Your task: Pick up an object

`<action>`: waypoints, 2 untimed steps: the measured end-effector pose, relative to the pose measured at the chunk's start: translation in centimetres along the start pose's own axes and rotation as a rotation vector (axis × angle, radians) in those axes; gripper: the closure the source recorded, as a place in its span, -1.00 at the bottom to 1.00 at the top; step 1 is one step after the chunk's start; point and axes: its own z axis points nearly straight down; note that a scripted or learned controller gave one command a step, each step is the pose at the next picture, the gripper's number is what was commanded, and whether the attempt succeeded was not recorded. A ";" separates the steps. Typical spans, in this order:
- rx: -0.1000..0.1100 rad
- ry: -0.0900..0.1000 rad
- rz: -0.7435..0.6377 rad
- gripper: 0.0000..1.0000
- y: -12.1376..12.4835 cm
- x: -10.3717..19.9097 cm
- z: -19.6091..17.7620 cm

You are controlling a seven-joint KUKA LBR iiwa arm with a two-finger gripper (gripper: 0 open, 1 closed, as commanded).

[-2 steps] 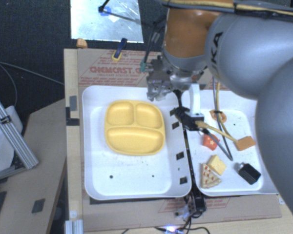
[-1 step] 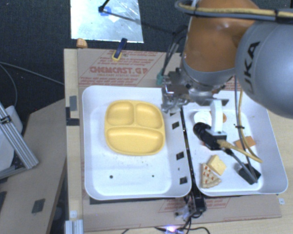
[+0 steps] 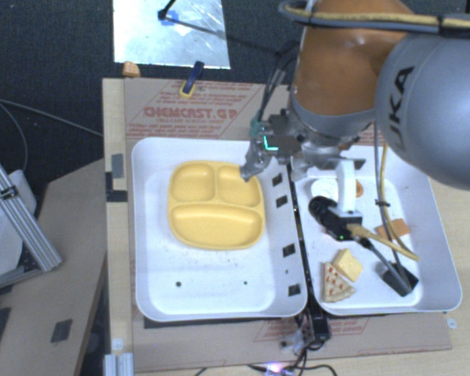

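Note:
A yellow divided plate (image 3: 211, 214) lies in the left bin (image 3: 211, 296), toward its back. My gripper (image 3: 253, 165) hangs over the plate's back right corner, close to the wall between the bins. Nothing shows in its grasp. In the right bin (image 3: 435, 284) a yellow cheese wedge (image 3: 347, 265) and a pizza slice (image 3: 335, 291) lie near the front left. An orange-brown piece (image 3: 396, 228) sits further right.
A long black thing (image 3: 396, 277) lies at the right bin's front right. A small orange item (image 3: 359, 188) peeks out beside the arm at the bin's back. My arm's big grey and orange body (image 3: 360, 69) covers the back of the right bin.

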 end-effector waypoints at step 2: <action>-0.004 0.001 -0.009 1.00 0.1 0.0 -2.2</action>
